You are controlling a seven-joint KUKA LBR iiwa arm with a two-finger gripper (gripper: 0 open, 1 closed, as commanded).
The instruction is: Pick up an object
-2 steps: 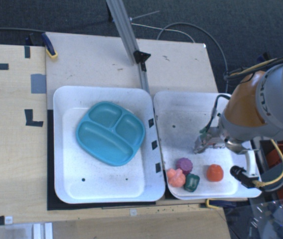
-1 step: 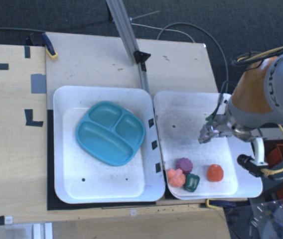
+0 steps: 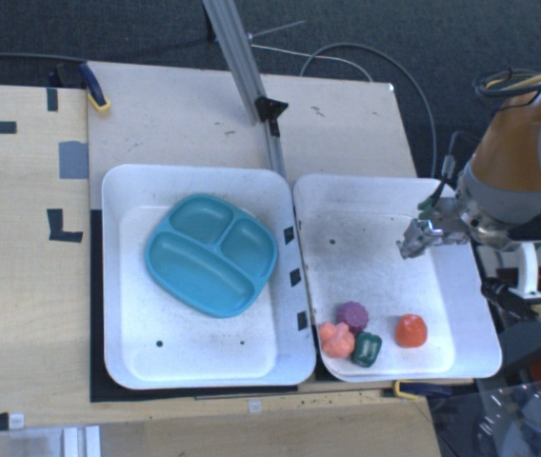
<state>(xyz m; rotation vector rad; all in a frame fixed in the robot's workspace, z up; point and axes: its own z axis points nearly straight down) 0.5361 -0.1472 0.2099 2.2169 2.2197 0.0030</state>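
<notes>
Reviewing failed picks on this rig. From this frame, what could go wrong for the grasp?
1. The purple piece, pink piece and green piece sit clustered, apparently touching; a descent there may nudge neighbours or catch two.
2. They lie near the right bin's front wall, which could block the pincer.
3. The orange piece stands apart, likely safer.

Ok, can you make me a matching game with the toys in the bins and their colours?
Things:
1. sectioned plate
2. toy nearest the right bin's right wall
3. toy at the top of the little cluster
4. toy at the bottom of the cluster

Colours:
A. purple
B. green
C. teal blue
D. orange-red

Pairs: 1-C, 2-D, 3-A, 4-B

The plate lies in the left bin; the toys lie in the right bin.
</notes>
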